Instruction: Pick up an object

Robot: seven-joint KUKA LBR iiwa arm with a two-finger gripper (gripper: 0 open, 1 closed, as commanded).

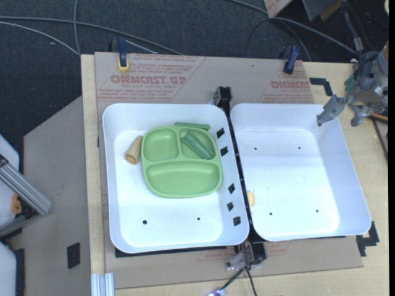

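One green tray (181, 162) and cone (133, 150) in left bin (166, 227).

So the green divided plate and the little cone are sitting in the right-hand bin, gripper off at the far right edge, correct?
Not quite: the camera view shows the green divided plate and the cone in the left bin, not the right. The gripper is at the far right edge, as you said.

Bench (55, 165): protective board (185, 73) on top, left bin (120, 214) and right bin (345, 202) touching side by side.
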